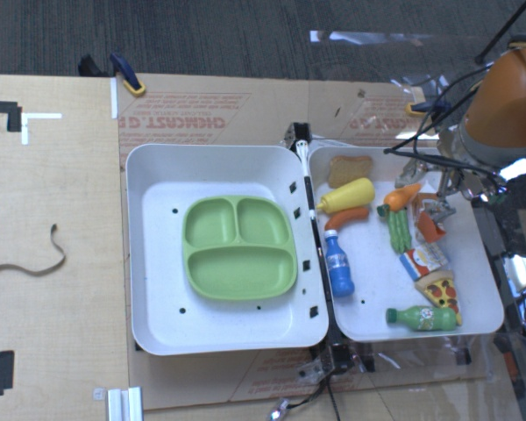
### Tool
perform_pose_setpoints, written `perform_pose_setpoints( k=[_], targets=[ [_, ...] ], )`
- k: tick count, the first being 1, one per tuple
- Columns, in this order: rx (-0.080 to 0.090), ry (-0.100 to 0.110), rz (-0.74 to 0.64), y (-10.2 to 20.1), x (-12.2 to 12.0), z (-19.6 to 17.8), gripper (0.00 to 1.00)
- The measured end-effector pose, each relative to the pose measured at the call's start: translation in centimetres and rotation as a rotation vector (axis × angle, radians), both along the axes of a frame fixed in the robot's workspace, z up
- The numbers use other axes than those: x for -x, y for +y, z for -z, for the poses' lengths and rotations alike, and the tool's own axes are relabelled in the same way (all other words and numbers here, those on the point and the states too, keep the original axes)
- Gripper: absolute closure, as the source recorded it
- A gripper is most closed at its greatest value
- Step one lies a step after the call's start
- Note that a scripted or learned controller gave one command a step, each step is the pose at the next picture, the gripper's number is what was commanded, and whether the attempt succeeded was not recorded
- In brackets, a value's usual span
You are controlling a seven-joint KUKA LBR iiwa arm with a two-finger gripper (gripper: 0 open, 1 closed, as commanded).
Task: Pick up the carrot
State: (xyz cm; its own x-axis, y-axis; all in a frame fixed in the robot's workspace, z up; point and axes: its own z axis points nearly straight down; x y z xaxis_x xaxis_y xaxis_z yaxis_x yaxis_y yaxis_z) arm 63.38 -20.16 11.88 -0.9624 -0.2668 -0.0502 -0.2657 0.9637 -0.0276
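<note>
Camera view: you are looking down at a slant on a tabletop (53, 323) that carries two shallow white bins side by side.
Left bin: your left bin (149, 235) holds a green divided plate (239, 246), lying flat near its middle.
Right bin, near the divider: in your right bin (478, 310) you see a slice of bread (349, 168) at the far end, a yellow bottle (345, 195) just in front of it, a red sausage-like piece (347, 216) touching the yellow bottle's near side, and a blue bottle (337, 266) lying lengthwise below those.
Right bin, middle: the carrot (401, 196) lies in the far half of this bin, orange, tilted, with its end touching the top of a green bean pod (399, 230).
Right bin, near end: you will find a small printed packet (425, 260), a pizza slice toy (441, 289) and a green bottle (423, 318) lying on its side.
Arm: it reaches in from your right, the orange band (504, 103) high over the bin's far right corner, the wrist pointing down and leftward with cables around it.
Gripper: the gripper (434, 207) hangs just right of the carrot, over a red-orange item (428, 227); you cannot tell from here whether it is released or clenched, and nothing is visibly between its tips.
</note>
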Motion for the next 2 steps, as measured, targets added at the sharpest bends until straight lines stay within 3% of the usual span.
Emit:
perform_pose_setpoints(
  k=[1,2],
  targets=[
    [-0.022,-0.005,0.322,-2.0,1.2,0.0,0.00],
    [-0.022,0.003,0.409,0.8,1.0,0.7,0.00]
  ],
)
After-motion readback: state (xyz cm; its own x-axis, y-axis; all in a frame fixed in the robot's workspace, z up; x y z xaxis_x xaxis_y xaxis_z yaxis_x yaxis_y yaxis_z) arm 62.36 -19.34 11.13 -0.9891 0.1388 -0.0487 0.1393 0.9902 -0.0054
